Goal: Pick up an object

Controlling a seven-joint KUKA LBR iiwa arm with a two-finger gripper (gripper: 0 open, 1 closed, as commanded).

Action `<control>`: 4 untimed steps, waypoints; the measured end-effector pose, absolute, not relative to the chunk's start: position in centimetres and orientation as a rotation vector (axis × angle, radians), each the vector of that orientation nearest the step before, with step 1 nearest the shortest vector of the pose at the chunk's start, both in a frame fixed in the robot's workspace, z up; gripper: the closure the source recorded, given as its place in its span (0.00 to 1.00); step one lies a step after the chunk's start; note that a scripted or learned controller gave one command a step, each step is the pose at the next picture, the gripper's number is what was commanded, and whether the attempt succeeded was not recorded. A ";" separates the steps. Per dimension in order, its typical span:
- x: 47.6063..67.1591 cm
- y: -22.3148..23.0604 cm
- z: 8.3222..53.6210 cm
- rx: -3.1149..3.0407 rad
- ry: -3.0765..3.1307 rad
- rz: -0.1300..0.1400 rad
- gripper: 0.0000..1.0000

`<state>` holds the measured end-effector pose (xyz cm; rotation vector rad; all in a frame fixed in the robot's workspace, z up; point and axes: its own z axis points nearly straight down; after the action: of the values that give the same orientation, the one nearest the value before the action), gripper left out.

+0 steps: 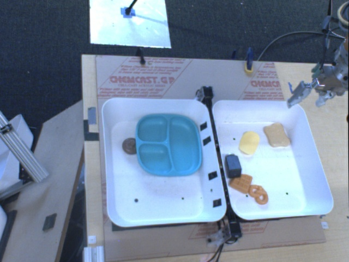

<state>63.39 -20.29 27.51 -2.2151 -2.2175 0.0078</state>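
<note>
Plywood formed the surface (pixel 305 81), pale and printed with red lettering along its far edge, and it carried two shallow white bins side by side. Dark carpet lay beyond the far edge, where a shiny square plate (pixel 129 15) sat on the floor. An aluminium rail (pixel 20 152) slanted in off the surface's left side.

The left bin (pixel 117 201) held a blue divided plate (pixel 167 144) near its middle, with a small brown round object (pixel 129 145) touching the plate's left rim.

The right bin (pixel 305 184) held the loose pieces. A yellow rounded piece (pixel 249 142) lay toward the bin's far half, with a tan bread-like slice (pixel 277 135) just beside it, closer to the right wall. A small dark block (pixel 233 165) rested near the divider between the bins. An orange cracker-like piece (pixel 240 184) lay just in front of it, touching a pretzel-shaped piece (pixel 259 194) nearer the front edge.

The end effector (pixel 310 91) hung above the surface's far right corner, outside the right bin's far wall and well apart from every piece. Its fingers (pixel 297 94) appeared spread, with nothing between them. A grey cable (pixel 283 39) curved from the arm toward a clip (pixel 249 64) at the far edge.
</note>
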 end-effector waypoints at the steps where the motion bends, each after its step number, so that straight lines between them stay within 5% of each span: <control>1: 63.6 -20.2 28.2 -2.219 -2.228 -0.001 0.00; 4: 65.2 -19.4 14.5 -2.212 -2.231 0.001 0.00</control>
<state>65.16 -19.43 14.51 -2.2119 -2.2309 0.0008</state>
